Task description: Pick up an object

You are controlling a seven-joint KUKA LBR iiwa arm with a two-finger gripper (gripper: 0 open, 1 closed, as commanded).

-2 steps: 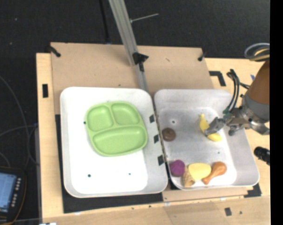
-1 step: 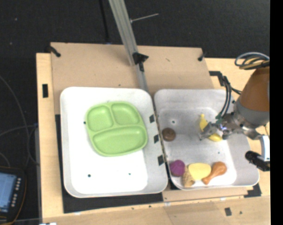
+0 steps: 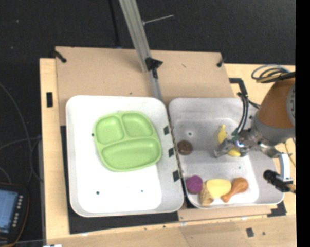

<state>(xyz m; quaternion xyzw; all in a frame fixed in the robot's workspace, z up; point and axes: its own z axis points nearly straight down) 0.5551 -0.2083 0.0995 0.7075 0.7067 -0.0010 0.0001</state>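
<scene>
Clearly, we have our gripper [image 3: 228, 149] low in the right bin [image 3: 206, 109], just below a small yellow banana-shaped toy [image 3: 222, 134] that lies near the bin's middle. We cannot tell how the jaws stand, because the metal parts blur together and something yellow shows close against them; whether that is a second piece or part of the same toy is unclear.

We judge the banana toy to be the likely target. It looks like light moulded plastic, stiff and smooth, so it may slip or skate away on the white floor if pinched off-centre. We would take it across its narrow middle, jaws square to its length, not at the tapered ends.

Other candidates lie along the bin's near wall: a purple round toy [image 3: 194, 183], a yellow lump [image 3: 218, 186] just beside it, a ridged tan piece [image 3: 206, 197] at the lump's lower left, and a brown drumstick-shaped toy [image 3: 236, 187] touching the lump on its right. These crowd each other and the wall, leaving little room for jaws. A brown round piece [image 3: 184, 147] sits alone near the bin's left wall, well apart from the rest.

In the left bin [image 3: 83, 189] a green divided plate [image 3: 127, 141] lies flat, far from our reach path.
</scene>
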